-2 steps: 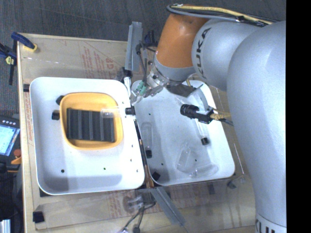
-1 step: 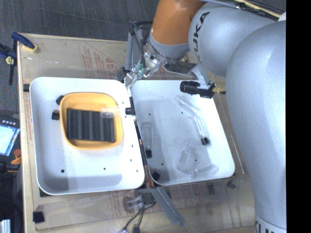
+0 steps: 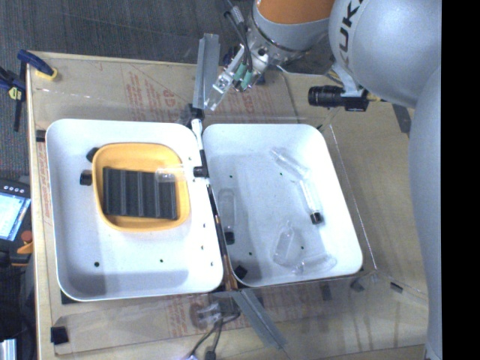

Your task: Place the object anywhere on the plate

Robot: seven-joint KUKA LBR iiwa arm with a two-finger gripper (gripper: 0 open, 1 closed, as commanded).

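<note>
Hanging above the bins' top edge, the gripper (image 3: 234,77) looks blurred, its grip impossible to judge.

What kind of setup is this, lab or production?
Likely a lab test cell: a KUKA arm over two white bins on a taped bench, loose cables at the front, a yellow plate in the left bin.

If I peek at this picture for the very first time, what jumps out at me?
The big grey robot arm with its orange band fills the top right corner, its pincer hanging above the gap between the two bins. Next comes the yellow plate in the left bin, with a dark ridged block on it. The right bin holds clear plastic pieces that are hard to make out.
</note>
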